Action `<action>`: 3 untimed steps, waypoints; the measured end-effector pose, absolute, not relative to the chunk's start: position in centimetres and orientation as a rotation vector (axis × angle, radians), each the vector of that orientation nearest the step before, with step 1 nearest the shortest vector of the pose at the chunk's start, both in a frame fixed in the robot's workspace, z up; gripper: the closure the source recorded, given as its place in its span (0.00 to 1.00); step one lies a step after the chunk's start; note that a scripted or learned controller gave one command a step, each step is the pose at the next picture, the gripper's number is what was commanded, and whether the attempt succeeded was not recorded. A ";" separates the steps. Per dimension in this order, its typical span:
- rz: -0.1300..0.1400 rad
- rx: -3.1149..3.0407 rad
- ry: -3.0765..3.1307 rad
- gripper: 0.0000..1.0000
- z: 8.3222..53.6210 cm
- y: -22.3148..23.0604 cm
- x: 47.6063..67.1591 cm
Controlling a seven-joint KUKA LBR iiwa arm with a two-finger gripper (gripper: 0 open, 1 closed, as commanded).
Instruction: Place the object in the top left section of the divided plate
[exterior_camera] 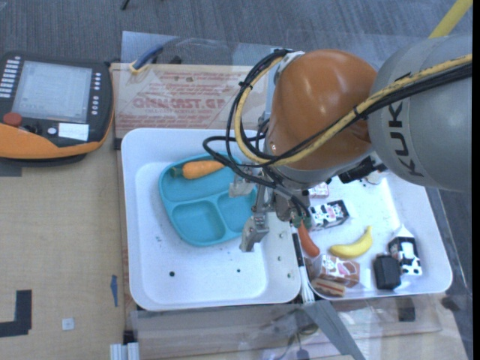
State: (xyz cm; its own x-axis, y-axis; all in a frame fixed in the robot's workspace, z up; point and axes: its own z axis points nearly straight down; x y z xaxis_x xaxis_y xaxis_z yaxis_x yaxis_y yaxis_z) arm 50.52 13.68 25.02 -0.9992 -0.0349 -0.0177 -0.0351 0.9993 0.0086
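Note:
A blue divided plate [196,217] lies in the left white bin [150,276]. An orange carrot [201,169] rests across the plate's top left section, its stem end near the upper left rim. My gripper [253,231] hangs under the orange wrist, just off the plate's right edge, apart from the carrot and to its lower right. Nothing shows in it. The wrist and cables hide the plate's upper right part.
The right bin [431,223] holds a yellow banana [352,244], two cow-patterned toys [328,214] [406,252], a black block [385,271], a red-orange piece [307,240] and a sandwich-like toy [336,282]. A teach pendant [52,109] lies at the far left.

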 end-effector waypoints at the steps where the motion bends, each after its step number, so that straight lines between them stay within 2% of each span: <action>1: 0.019 -0.052 3.118 1.00 26.1 13.8 50.7; 2: 0.019 -0.052 3.118 0.00 26.1 13.8 50.7; 3: 0.024 -0.049 3.112 1.00 27.2 13.8 50.8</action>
State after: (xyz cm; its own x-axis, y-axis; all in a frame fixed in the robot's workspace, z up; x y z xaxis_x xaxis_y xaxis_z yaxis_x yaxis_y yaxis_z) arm 50.83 13.82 27.16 -0.9991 -0.0315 -0.0295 -0.0320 0.9994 0.0148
